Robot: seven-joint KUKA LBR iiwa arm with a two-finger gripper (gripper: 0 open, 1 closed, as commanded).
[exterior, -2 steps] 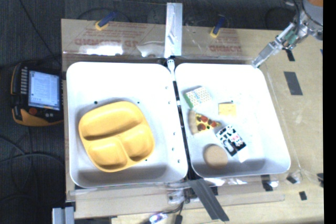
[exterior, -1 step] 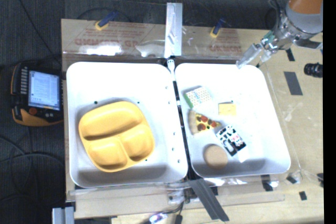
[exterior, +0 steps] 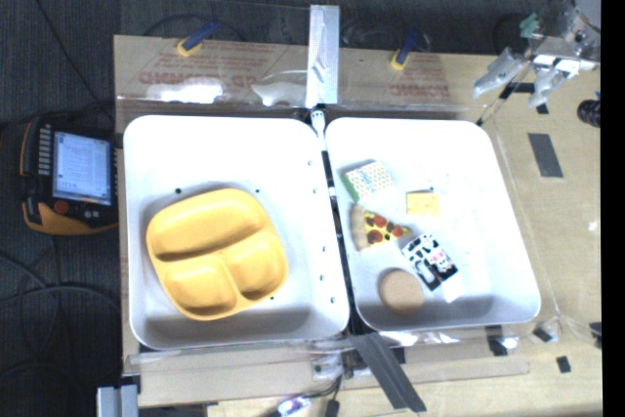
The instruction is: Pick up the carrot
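I'm seeing my hand (exterior: 522, 73) hanging open and empty; no clear carrot, so I'm scanning the right bin (exterior: 488, 146) below-left first.

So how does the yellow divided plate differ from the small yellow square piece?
The yellow divided plate lies in the left bin; the small yellow square piece lies in the right bin. The plate is much bigger. The plate has three compartments with rounded edges; the square piece looks flat with straight edges. Both are yellow.
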